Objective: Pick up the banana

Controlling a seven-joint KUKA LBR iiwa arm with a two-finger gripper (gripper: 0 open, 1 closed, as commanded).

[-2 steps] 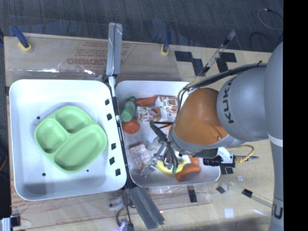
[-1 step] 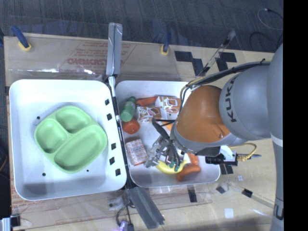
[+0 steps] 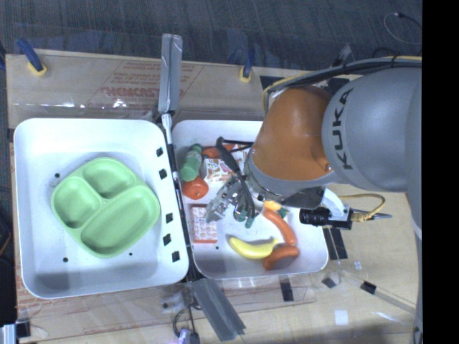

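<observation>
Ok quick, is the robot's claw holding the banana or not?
Gripper: cannot be told if open or closed; it hangs above the right bin. The banana lies on the bin floor, not held.

Grey arm [image 3: 380, 131] w/ black KUKA lettering, orange band [image 3: 294, 138], yellow cable [image 3: 366, 201].

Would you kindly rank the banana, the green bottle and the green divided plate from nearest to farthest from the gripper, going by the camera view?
From the gripper:
1. Banana, just below it, right bin.
2. Green bottle, up-left, same bin.
3. Green divided plate, left bin.
</observation>
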